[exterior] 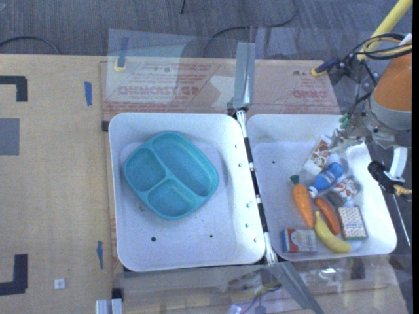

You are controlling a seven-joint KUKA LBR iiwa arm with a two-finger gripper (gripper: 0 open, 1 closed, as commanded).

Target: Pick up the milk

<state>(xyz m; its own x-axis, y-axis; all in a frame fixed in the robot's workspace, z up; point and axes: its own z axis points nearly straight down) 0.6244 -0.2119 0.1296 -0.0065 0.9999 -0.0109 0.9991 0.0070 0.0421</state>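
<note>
A white carton with red print (320, 154), which looks like the milk, lies tilted in the upper part of the right bin (275, 142). My gripper (343, 135) hangs just right of and above that carton, close to its upper corner, under the orange-banded wrist (395, 90). Nothing shows held in the gripper. A second small carton (299, 240), red and white with a blue end, lies on its side at the bin's front.
The right bin also holds a blue bottle (327, 176), a carrot (302, 203), a can (345, 190), a banana (330, 235) and a checked box (352, 222). A teal divided plate (171, 174) lies in the left bin (131, 241). Cables hang by the arm.
</note>
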